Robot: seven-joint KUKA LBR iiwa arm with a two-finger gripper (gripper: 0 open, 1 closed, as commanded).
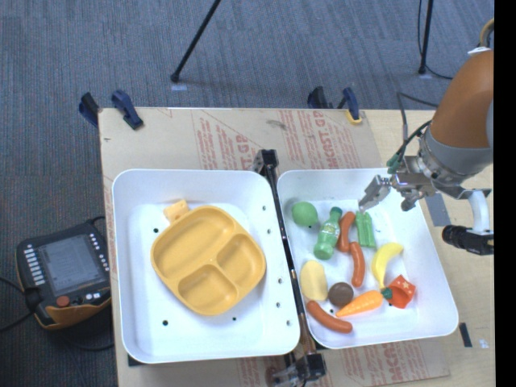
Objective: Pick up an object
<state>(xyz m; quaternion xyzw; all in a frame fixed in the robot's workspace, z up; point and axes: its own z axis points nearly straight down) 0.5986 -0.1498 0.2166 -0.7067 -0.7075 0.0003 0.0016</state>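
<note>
The right bin holds several toy foods: a green ball, a green bottle, a green cucumber, two red sausages, a banana, a red pepper, a carrot, a brown ball and a yellow potato. My gripper hovers over the bin's far right part, just beyond the cucumber. It is open, with nothing between its fingers.
The left bin holds a yellow divided tray. Another sausage lies near the right bin's front wall. Blue clamps grip the bench's far edge. A teach pendant lies on the floor at left.
</note>
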